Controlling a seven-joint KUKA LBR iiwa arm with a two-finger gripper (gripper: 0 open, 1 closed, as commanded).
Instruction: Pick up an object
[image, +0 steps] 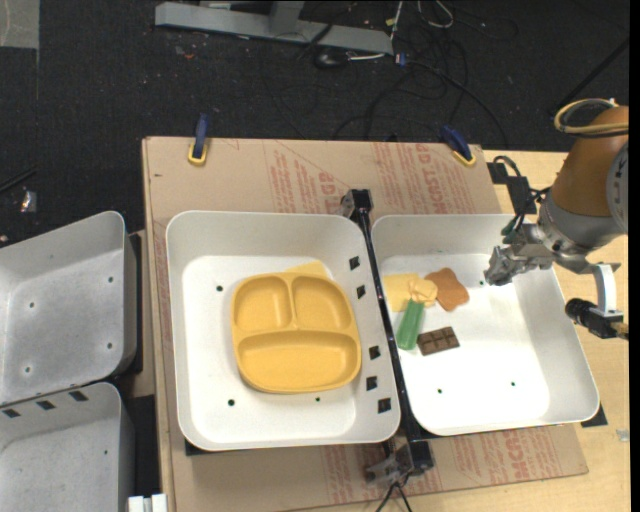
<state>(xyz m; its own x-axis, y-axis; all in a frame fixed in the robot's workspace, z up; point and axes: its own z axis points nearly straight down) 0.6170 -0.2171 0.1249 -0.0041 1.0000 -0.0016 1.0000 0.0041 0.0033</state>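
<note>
In the right bin lie a few small items near its left wall: a pale yellow piece, an orange-brown piece, a green stick and a dark brown chocolate-like block. My gripper hangs over the bin's upper right part, to the right of these items and apart from them. Nothing shows under its tip. The arm's orange band rises at the right edge.
The left bin holds a yellow compartment tray. A black divider with clips runs between the bins. White bin lids lie at the far left. Cables cross the dark floor behind the bench.
</note>
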